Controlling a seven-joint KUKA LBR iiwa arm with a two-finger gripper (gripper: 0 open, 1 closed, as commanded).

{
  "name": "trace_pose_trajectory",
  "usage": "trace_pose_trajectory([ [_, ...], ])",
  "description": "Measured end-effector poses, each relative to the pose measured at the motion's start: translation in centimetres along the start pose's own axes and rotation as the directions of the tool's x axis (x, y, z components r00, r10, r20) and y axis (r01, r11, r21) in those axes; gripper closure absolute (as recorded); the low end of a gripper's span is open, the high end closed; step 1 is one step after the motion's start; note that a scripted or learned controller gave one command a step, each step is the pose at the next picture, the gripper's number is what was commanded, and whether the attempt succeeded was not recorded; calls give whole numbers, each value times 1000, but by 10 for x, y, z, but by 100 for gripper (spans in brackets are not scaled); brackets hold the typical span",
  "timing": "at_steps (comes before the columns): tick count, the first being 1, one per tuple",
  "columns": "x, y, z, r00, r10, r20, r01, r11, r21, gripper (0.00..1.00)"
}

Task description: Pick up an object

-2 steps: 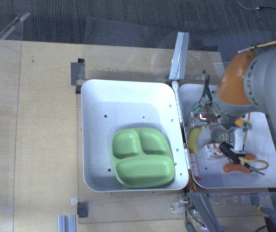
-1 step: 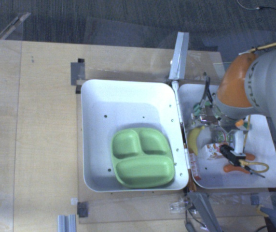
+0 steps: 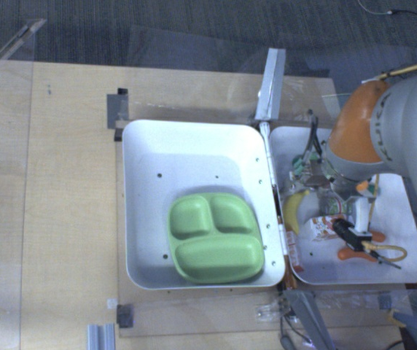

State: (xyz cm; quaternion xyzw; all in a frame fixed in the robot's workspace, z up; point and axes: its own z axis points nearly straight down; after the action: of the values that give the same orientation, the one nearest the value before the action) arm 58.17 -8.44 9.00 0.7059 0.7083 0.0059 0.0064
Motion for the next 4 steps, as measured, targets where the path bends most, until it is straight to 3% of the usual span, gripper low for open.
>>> trace_pose_trajectory([
  [1, 2, -23, -1, 1000, 0, 1, 0, 1000, -2, 0],
  [2, 1, -20, -1, 1000, 1, 0, -1, 1000, 4, 0],
  [3, 2, 8, 0, 1000, -1, 1, 1, 1000, 4, 0],
  [4, 1, 10, 0, 1000, -2, 0, 2, 1000, 7, 0],
])
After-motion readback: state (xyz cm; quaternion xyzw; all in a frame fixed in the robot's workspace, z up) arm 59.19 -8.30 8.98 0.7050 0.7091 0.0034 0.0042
